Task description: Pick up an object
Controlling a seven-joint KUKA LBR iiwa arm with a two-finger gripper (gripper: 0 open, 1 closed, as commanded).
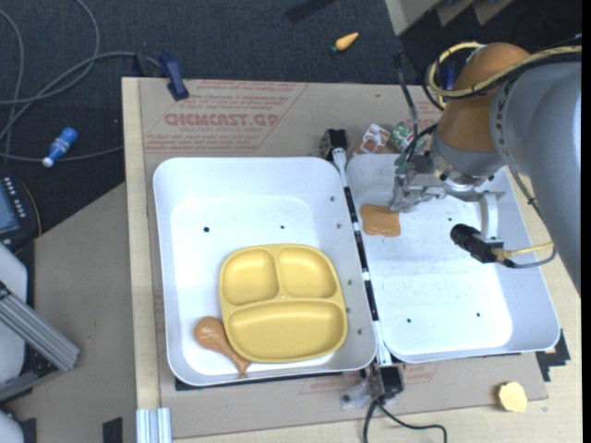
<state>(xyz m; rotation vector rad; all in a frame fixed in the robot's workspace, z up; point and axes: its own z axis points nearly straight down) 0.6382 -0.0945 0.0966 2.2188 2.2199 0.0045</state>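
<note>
Toast lies unlifted right of centre, our gripper just above it, finger state we can't tell.

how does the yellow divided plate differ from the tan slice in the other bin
The yellow divided plate is far larger than the tan slice. The plate is pale yellow with three moulded compartments; the slice is orange-brown and plain. The plate sits in the left bin away from the arm; the slice lies in the right bin, near its left wall, right below the gripper. Both lie flat on a white bin floor.
</note>
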